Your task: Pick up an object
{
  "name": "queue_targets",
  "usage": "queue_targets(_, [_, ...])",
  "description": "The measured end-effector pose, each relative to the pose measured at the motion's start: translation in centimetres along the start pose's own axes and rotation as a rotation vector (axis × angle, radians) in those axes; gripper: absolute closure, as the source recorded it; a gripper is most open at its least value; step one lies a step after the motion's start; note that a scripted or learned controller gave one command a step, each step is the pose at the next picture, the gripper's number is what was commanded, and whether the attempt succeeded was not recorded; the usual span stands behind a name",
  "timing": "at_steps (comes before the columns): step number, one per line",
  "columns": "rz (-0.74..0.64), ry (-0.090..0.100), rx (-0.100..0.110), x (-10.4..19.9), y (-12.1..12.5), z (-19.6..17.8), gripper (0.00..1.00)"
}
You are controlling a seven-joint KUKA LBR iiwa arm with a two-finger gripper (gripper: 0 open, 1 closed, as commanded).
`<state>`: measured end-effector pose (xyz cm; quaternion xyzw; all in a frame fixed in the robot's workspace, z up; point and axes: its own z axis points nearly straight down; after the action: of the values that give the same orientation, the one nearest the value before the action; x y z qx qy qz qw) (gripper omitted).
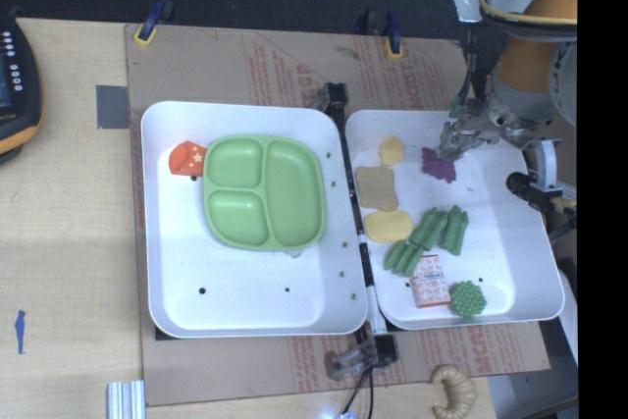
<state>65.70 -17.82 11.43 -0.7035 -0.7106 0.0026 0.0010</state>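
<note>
A wooden counter (69, 240) is seen from above, bearing two white bins side by side. The claw (459, 140) is lowered into the right bin (530, 260), near its far edge, on a grey arm (525, 64) with an orange band. Whether the claw is open or closed cannot be told — its tips are too small and blurred. A purple piece (439, 165) lies just left of and below the claw, perhaps touching it; no object is seen held. Further left are a small yellow piece (392, 150), a tan slab (376, 187) and a yellow oval (389, 227). Nearer the camera than the claw lie green beans (432, 235), a red-and-white packet (429, 281) and a green knobbly ball (467, 298). Well to the left, the left bin (177, 299) holds a green divided plate (265, 191) — a red piece (186, 158) touches its far-left edge.
</note>
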Motion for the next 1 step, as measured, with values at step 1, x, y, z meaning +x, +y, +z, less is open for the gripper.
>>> queue_targets(1, [0.0, 0.0, 0.001, 0.0, -0.02, 0.05, 0.0])
